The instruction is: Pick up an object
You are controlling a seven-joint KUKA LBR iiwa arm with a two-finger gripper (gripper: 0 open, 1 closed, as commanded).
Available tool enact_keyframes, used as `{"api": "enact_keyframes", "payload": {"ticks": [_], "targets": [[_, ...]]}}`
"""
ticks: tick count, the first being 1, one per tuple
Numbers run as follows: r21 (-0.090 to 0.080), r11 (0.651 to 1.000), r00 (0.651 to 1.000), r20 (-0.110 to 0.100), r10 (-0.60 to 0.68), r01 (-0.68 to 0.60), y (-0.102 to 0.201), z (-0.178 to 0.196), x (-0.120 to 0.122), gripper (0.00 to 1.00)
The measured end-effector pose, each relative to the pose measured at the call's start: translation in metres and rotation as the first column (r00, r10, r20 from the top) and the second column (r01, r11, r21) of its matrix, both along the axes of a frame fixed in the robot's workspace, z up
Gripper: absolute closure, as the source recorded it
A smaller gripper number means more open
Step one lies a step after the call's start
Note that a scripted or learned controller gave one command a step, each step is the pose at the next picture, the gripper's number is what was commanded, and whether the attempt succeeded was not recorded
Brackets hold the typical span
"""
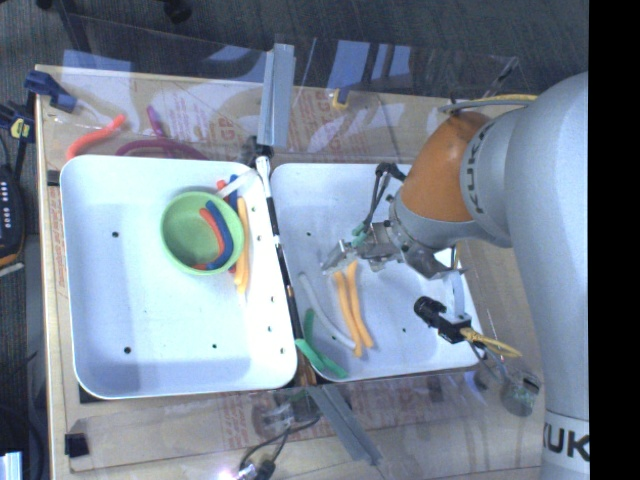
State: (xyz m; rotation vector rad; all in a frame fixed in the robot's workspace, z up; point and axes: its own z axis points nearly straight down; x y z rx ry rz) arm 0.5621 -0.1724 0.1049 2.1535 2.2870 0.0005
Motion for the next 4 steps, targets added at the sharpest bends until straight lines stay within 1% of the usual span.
{"api": "enact_keyframes", "payload": {"ticks": [1, 2, 3, 4], "targets": [[-0.002, 1.0, 1.0, 0.0, 0.005, -0.005, 0.0, 0.01, 0.0, 1.0], [-0.003, 1.0, 1.0, -0.001, 0.006, -0.006, 0.0, 0.01, 0.0, 0.0], [0.0, 0.997, 0.997, -0.005, -0.077, 0.077, 0.022, -0.013, -0.016, 0.0], [-0.001, 0.997, 0.997, -0.005, -0.073, 0.073, 0.021, -0.002, -0.015, 1.0]]}}
